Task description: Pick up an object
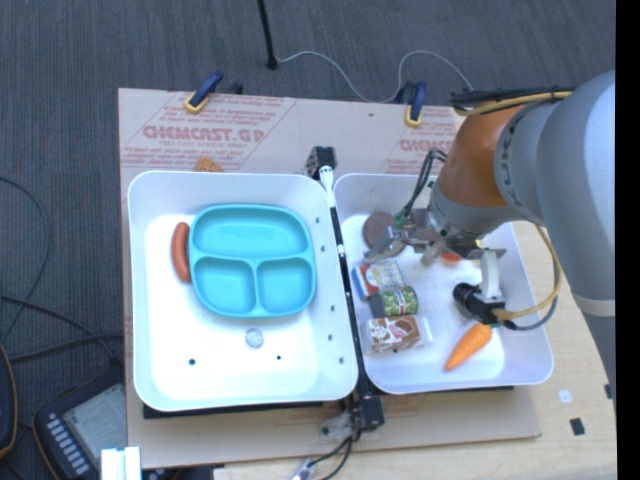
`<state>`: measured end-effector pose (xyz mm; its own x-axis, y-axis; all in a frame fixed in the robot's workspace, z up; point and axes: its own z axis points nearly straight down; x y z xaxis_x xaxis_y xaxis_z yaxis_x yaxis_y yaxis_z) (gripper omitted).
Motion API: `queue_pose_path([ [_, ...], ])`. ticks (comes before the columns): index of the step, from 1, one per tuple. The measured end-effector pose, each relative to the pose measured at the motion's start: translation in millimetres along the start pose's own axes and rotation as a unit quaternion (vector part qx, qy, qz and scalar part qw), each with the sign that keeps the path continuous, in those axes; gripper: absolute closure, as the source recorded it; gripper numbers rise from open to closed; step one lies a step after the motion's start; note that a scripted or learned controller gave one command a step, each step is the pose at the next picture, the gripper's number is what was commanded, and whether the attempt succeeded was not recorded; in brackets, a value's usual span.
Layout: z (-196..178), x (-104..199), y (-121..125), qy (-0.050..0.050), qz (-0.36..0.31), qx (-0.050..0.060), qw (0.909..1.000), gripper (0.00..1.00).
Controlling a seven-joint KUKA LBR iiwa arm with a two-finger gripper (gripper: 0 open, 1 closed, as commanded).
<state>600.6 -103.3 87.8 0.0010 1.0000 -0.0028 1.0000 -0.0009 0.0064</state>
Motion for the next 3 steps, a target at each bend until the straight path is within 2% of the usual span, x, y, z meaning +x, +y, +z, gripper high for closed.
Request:
queue_pose_path([
  [1, -11.1, -0.5, 1.1, 0.0, 0.0, -0.001, 1.0, 1.0],
  [2, -10.8, -0.3, 0.9, 0.0, 0.0, -0.001, 1.0, 0.0],
  [3, -20.4, -0.4, 1.0, 0.0, 0.0, -0.001, 1.0, 1.0],
])
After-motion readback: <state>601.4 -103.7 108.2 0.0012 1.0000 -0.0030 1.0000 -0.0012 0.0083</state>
